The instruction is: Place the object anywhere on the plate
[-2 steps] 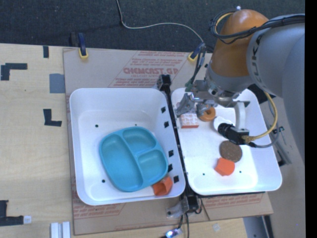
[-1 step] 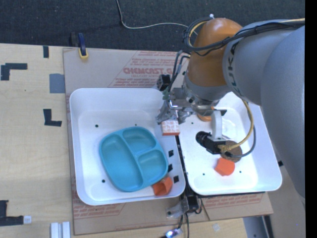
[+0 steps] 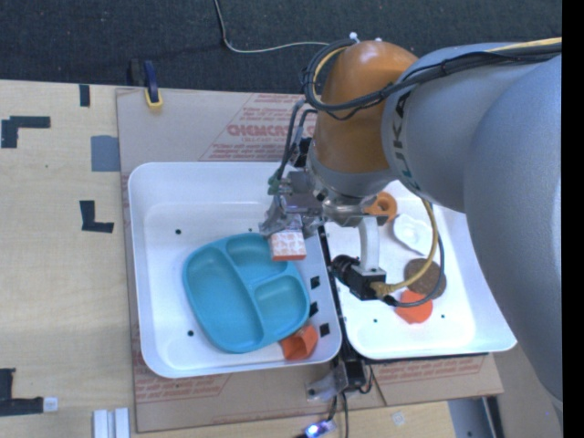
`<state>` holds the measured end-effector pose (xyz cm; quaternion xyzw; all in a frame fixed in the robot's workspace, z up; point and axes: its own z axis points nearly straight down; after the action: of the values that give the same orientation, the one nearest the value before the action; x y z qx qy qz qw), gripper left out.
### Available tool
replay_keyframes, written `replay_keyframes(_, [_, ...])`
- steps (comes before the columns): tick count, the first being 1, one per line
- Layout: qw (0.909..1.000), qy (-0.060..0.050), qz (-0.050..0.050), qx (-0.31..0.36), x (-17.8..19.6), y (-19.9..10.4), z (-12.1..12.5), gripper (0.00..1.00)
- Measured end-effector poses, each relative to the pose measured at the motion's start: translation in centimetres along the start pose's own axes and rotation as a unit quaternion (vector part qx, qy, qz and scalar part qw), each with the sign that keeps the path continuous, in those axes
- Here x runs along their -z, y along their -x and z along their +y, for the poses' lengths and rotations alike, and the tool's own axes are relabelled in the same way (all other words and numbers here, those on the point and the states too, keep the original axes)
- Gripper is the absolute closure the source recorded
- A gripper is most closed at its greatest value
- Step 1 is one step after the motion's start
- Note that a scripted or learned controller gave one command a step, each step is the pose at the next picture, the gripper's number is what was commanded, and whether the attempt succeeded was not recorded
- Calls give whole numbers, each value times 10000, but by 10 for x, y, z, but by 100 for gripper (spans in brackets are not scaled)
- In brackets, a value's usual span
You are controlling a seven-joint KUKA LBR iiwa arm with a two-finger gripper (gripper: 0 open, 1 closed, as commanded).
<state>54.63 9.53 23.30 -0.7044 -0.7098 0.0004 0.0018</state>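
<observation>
L bin (image 3: 155, 272): shallow, white, holds a blue 3-section plate (image 3: 245, 292) lying flat at a slant, filling the mid/lower part. A small orange piece (image 3: 299, 343) sits just off the plate's lower R corner, wedged against the bin's bottom-R wall. Bare white floor w/ a few black dots left + above the plate.

R bin (image 3: 465, 322): partly under the arm. Inside it: an orange ring-like item (image 3: 384, 206) near the top, a white item (image 3: 412, 234) beside it, a brownish round thing (image 3: 425, 277) lower down, an orange piece (image 3: 415, 310) below that, touching or just beside it (can't tell which).

Gripper (image 3: 288, 234) hangs over the plate's upper R corner, near the divide between bins. A small white/red box (image 3: 288, 245) shows right at its tip, above the plate's top R section; looks pinched between the fingers, though whether it touches the plate can't be told.

Surface: both bins rest on a cardboard sheet (image 3: 201, 121) w/ red print, on a pale wood bench (image 3: 55, 281) w/ black tape marks. Blue/yellow clamp (image 3: 151, 89) at the cardboard's top L corner. Dark carpet (image 3: 109, 16) behind, a thin cable (image 3: 239, 46) trailing across it.

Room to move: L half of L bin is open; R side is crowded by the grey arm (image 3: 493, 153) + its orange band (image 3: 360, 108)
</observation>
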Motion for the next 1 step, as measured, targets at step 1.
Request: replay_keyframes(1, [10000,-4,-9,-12,-1,-25,-15,100])
